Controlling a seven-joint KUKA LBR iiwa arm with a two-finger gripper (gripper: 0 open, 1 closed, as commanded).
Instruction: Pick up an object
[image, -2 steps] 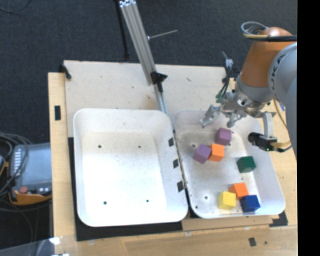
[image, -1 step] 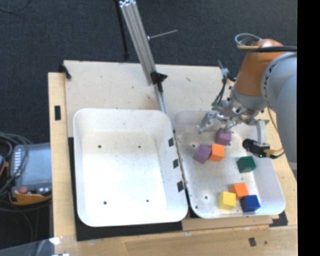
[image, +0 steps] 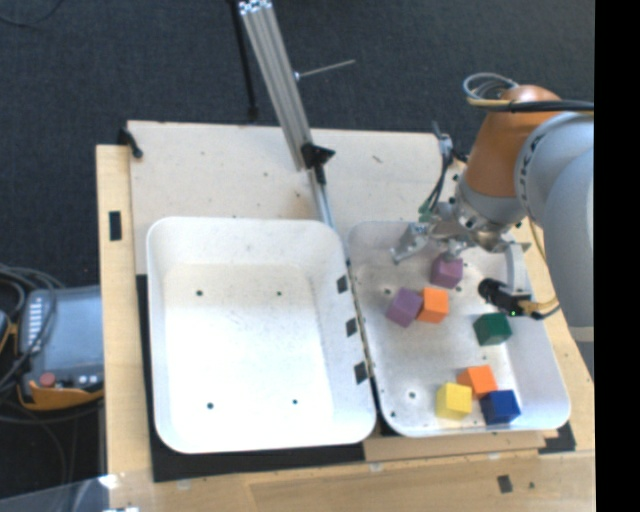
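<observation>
Hanging over the twelve o'clock end of the right bin (image: 560, 400), the gripper (image: 447, 262) sits just above a purple cube (image: 447, 271), which appears tucked under the wrist hardware. In the camera view the arm (image: 530, 170) comes in from three o'clock, its orange band bent over the bin's far rim. Whether the fingers are apart or closed on the cube cannot be told; the wrist body and cabling mask the tips, and the cube could be resting on the bin floor as easily as being gripped.

Just toward seven o'clock of that cube lie a second purple cube (image: 404, 307) and an orange cube (image: 434, 305), touching each other. A green cube (image: 492, 329) sits at four o'clock of the gripper, near the bin's right wall. At the six o'clock end are a yellow cube (image: 454, 400), a small orange cube (image: 481, 379) and a blue cube (image: 501, 406), packed close. The left bin (image: 250, 330) lies at nine o'clock.

The likely trouble, as I judge it: if the fingers straddle the cube off-centre or catch only a corner, it could twist out on the lift. It could then knock the touching purple and orange pair just beside it, scattering them toward the rim.
</observation>
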